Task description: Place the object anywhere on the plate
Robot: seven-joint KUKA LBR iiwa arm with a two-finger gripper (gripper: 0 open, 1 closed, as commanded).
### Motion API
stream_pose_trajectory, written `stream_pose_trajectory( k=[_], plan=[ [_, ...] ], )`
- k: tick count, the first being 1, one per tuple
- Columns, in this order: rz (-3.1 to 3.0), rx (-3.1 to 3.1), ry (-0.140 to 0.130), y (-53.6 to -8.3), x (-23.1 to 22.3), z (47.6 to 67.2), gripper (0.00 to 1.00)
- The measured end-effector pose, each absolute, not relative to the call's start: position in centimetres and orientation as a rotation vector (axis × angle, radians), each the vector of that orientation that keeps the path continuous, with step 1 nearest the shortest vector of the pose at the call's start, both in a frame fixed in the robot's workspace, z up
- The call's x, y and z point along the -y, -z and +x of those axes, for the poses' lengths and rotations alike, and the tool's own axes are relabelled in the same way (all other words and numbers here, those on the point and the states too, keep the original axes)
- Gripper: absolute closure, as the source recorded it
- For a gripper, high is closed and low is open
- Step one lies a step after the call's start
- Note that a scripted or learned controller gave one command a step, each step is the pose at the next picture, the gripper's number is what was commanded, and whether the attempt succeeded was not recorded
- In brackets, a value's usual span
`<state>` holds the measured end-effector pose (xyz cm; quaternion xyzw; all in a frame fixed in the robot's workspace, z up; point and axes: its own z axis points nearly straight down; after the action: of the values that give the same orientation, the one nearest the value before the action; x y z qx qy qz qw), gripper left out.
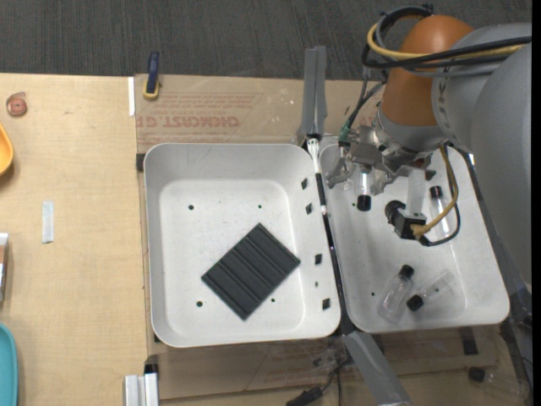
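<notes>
Since the gripper (pixel 365 194) hangs over the right bin's (pixel 482 307) far end with nothing visibly in it (can't tell its state), the pick is still to do. The clear object (pixel 404 293) lies nearer the camera than the gripper. The dark plate (pixel 251 271) sits well left, so I'd grab it mid-body and lift high over the bin walls.

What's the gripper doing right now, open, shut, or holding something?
Gripper: cannot be told; it sits over the upper left part of the right bin, hidden under the wrist.
</notes>
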<state>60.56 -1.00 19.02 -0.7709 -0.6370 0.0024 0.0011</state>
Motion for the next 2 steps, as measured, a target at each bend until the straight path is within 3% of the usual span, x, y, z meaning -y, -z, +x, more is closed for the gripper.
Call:
stream_pose_trajectory(
  k=[1, 2],
  plan=[
    [-2.340, 2.092, -0.008, -19.6, -4.3, 54.0, 1.00],
    [-2.053, 2.376, -0.006, -19.0, -5.7, 58.1, 1.00]
  ],
)
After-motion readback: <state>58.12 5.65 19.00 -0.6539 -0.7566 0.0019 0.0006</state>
